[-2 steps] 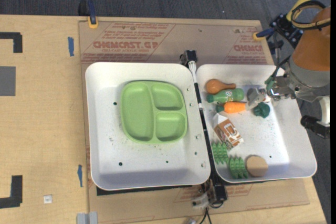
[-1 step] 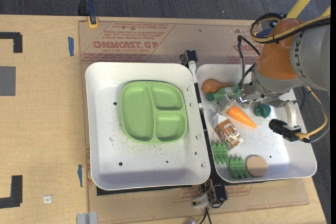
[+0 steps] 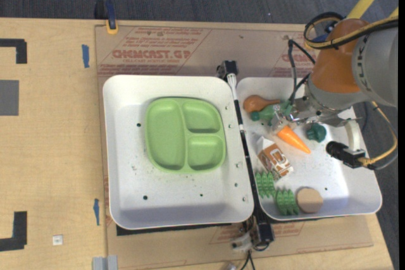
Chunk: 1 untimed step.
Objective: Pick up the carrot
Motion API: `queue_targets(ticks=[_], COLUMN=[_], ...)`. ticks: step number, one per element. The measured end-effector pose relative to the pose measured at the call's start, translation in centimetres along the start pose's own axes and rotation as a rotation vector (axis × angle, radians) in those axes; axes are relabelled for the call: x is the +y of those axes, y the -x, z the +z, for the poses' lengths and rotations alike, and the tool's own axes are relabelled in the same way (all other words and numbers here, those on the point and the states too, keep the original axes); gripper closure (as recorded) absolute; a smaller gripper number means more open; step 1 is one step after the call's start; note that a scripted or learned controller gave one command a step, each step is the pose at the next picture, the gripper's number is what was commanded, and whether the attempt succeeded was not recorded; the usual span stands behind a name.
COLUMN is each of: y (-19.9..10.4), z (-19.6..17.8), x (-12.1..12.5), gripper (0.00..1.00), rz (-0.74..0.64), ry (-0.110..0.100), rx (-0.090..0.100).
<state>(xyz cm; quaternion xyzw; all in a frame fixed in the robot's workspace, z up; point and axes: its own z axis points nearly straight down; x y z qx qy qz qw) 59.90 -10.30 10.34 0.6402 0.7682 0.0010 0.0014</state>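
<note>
Gripper [image 3: 286, 116] low in rt bin [image 3: 364, 196], just above carrot [image 3: 294, 138]; fingers' state can't tell.

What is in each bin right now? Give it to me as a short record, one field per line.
left bin: green divided plate
right bin: carrot, brown drumstick-shaped toy, teal pieces, brown-and-white packet, green ridged pieces, tan round block
carrot state: lying in the bin, tip toward lower right
end effector: just above the carrot's thick end
arm: reaching in from the right
</note>
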Motion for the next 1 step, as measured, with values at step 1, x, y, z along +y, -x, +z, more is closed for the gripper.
queue_targets(ticks=[1], y=[-7.13], z=[-10.90], x=[4.50], gripper=[1.00], rz=[0.062], ry=[-0.002], rx=[0.001])
